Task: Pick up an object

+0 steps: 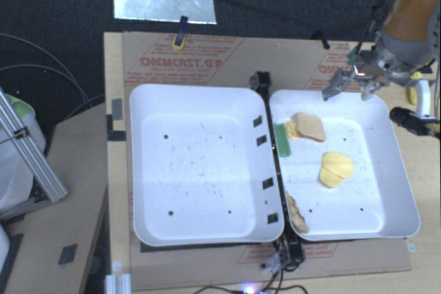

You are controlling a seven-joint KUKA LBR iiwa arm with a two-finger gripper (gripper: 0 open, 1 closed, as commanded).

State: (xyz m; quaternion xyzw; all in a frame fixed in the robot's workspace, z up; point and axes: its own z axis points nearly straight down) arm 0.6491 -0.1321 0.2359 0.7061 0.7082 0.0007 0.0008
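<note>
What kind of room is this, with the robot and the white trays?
Probably a robot testing lab. A robot arm reaches over two white bins on a bench, toy food lies in one, and cables run along the floor.

Two shallow white bins sit side by side on a counter [83, 148]. The right bin [386, 175] holds a tan bread-shaped piece [310, 127], a yellow lumpy object [335, 169], a green strip [282, 140] along its left wall, and a small brown item [297, 213] near its front-left corner. The gripper [350, 84] hangs above the right bin's far rim, holding nothing.
</note>
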